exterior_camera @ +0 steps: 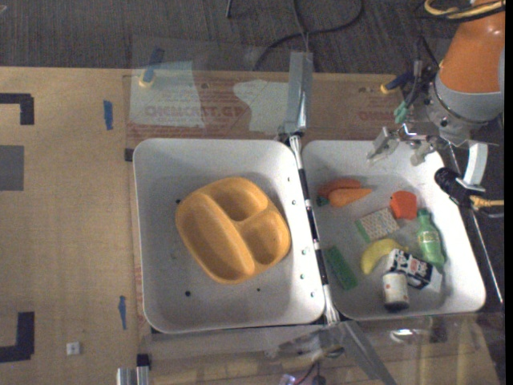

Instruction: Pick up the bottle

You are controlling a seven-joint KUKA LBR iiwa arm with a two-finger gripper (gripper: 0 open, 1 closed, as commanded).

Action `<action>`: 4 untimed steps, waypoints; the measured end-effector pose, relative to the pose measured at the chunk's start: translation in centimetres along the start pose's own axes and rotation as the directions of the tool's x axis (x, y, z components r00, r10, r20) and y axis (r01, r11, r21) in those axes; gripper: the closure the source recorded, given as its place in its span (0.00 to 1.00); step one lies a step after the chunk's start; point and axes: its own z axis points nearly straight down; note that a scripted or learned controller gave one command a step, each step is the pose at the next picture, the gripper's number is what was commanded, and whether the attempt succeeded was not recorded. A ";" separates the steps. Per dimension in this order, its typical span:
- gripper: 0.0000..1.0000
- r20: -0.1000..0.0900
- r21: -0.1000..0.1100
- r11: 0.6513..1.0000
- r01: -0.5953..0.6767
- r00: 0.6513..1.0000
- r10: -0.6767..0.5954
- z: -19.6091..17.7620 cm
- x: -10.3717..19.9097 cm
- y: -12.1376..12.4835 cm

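Observation:
The bottle (pixel 429 238) is small, green, with a darker green cap, lying near the right wall of the right bin (pixel 461 295). My gripper (pixel 400 143) hangs open above the far part of that bin, its two pale fingers spread and nothing between them. It is well up and to the left of the bottle, apart from it. The orange-banded wrist (pixel 474 58) rises behind it at the upper right.
The right bin also holds a carrot (pixel 346 192), a red piece (pixel 404 204), a banana (pixel 377 254), a green bar (pixel 341 267), a checked packet (pixel 377 224), a milk carton (pixel 415 268) and a can (pixel 395 289). An orange divided plate (pixel 232 228) lies in the left bin (pixel 160 167).

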 end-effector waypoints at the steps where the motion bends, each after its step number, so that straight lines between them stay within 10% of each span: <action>1: 0.00 0.000 -0.001 0.999 0.038 0.999 -0.038 6.0 -5.9 -4.3; 2: 0.00 0.000 0.001 0.998 -0.068 0.998 0.068 6.8 -10.3 -14.6; 3: 0.00 0.001 -0.002 0.997 -0.081 0.997 0.081 -1.1 -7.7 -14.5; 4: 0.00 0.005 -0.028 0.997 -0.068 0.998 0.069 11.9 -7.0 -9.4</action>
